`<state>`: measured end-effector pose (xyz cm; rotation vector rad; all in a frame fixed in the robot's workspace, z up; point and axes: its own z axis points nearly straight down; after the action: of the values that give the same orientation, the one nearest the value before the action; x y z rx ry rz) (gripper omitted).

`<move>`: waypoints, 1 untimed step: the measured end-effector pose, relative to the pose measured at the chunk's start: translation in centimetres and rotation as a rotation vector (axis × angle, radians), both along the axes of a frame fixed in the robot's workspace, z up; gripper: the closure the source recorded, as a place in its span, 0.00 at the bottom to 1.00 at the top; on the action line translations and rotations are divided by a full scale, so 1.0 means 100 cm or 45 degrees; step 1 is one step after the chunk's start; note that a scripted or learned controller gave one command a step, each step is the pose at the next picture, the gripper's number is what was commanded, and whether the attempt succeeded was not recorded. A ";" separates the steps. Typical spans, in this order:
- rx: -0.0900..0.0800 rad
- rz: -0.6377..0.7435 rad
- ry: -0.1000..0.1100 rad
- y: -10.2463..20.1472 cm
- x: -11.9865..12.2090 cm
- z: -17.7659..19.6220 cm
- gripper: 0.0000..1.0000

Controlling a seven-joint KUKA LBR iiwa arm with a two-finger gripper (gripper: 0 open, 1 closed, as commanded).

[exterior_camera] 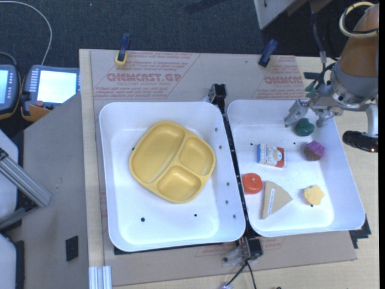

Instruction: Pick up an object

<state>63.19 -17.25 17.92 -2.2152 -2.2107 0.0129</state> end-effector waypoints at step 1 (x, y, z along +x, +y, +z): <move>-0.003 0.003 -0.017 0.000 0.003 0.008 0.00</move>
<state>63.52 -17.23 18.68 -2.2205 -2.2215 0.0006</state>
